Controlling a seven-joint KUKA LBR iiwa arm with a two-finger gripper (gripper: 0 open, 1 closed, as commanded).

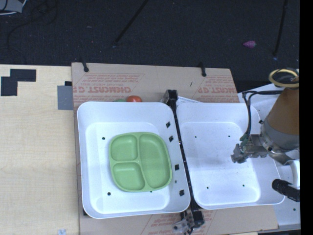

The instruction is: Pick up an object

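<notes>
Green plate [140, 161] sits in the left bin [93, 131]. The jaws [241, 154] hover low over the right bin [215, 131]; can't tell whether they're clenched.

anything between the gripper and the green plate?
In the camera view, bare right bin floor, then the black divider where the bins meet, separate the gripper from the green divided plate in the left bin.
</notes>
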